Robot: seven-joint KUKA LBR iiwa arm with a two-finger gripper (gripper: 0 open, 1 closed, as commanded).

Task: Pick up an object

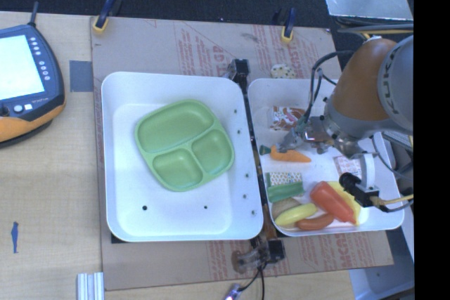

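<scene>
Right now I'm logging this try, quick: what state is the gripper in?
Gripper: low in the right bin, just above the carrot; open or shut cannot be told.

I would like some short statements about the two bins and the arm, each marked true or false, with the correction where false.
1. The green divided plate lies in the left bin. True.
2. The carrot lies on the green plate. False: it lies in the right bin, near the gripper.
3. The arm reaches over the right bin. True.
4. The right bin holds one single item. False: it holds several, among them a red pepper and a yellow banana.
</scene>
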